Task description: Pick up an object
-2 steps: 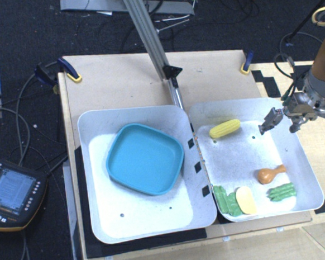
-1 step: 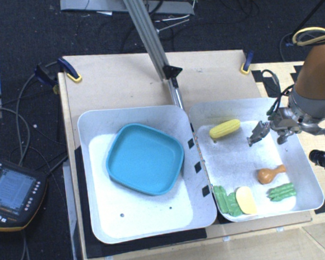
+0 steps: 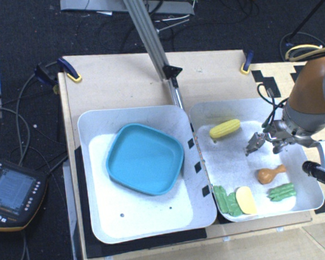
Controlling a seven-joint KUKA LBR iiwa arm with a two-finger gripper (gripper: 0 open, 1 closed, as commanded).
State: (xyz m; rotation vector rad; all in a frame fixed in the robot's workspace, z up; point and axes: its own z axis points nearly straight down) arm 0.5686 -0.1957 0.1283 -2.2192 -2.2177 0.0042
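The right bin (image 3: 206,115) holds several toy foods. A yellow corn cob (image 3: 225,129) lies at its far left. An orange-brown drumstick (image 3: 271,174) sits toward the near right, with a small green bumpy piece (image 3: 281,192) just in front of it. A green pod (image 3: 226,200) and a pale yellow slice (image 3: 246,200) lie side by side at the near left. My gripper (image 3: 265,145) hovers over the bin's middle, right of the corn and above the drumstick. It is open, with nothing between its fingers.
In the left bin (image 3: 92,160) lies a blue square plate (image 3: 145,159). A slanted metal pole (image 3: 149,35) runs from the far edge down to the gap between the bins. Clamps sit at the bench's far corners, and a pendant lies on the floor at left.
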